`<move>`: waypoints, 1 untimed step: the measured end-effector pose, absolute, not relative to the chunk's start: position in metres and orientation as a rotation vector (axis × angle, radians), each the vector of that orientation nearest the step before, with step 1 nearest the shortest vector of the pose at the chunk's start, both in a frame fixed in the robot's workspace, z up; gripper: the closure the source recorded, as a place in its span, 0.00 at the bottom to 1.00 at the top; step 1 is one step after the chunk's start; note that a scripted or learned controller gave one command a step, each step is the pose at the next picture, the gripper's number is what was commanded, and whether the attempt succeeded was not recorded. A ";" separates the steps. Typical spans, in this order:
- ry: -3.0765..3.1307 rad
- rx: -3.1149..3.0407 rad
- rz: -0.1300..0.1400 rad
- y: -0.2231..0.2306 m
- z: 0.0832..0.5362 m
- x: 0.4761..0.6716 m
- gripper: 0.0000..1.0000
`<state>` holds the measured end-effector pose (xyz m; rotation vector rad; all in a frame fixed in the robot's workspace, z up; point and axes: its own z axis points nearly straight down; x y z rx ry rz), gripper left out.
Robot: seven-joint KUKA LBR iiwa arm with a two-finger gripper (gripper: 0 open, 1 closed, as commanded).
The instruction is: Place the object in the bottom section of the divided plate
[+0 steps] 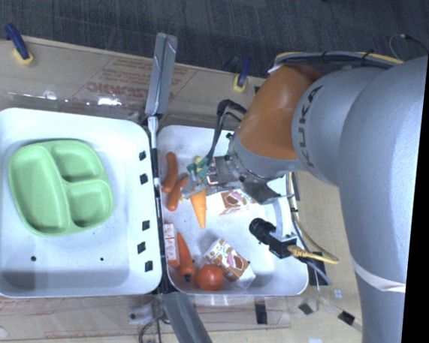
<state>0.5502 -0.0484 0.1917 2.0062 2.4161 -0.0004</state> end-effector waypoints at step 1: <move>2.493 1.919 -0.006 0.047 0.191 0.539 1.00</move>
